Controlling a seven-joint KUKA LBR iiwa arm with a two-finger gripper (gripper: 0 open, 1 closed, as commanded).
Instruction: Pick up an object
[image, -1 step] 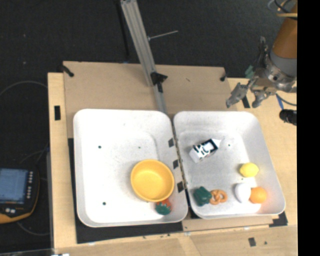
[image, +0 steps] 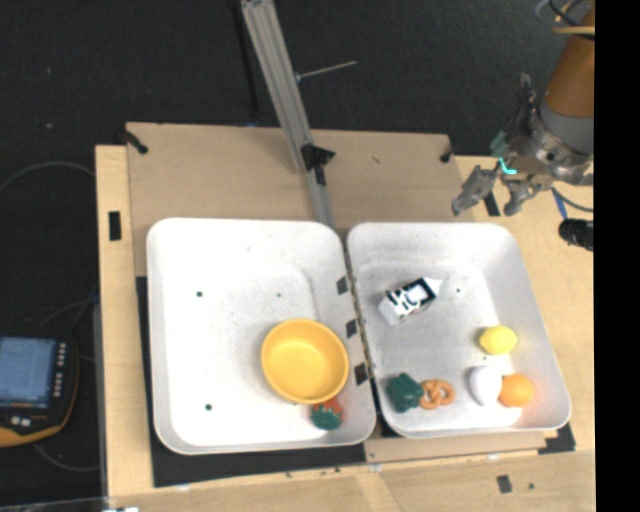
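My gripper (image: 493, 199) hangs at the upper right, just beyond the far rim of the right bin (image: 520, 260), with its two fingers spread open and nothing between them. In the right bin lie a white and black carton (image: 410, 298), a yellow lemon-like piece (image: 497, 341), a white egg-like piece (image: 485, 384), an orange ball (image: 516, 391), a pretzel (image: 437, 393) and a dark green toy (image: 403, 392). The left bin (image: 200, 280) holds a yellow bowl (image: 304, 359), with a small red and green toy (image: 327, 414) by its near edge.
A slanted metal pole (image: 285, 95) crosses the bench above the seam between the bins. A handheld pendant (image: 32, 385) lies off the bench at the far left. Brown board (image: 380, 180) surrounds the bins.
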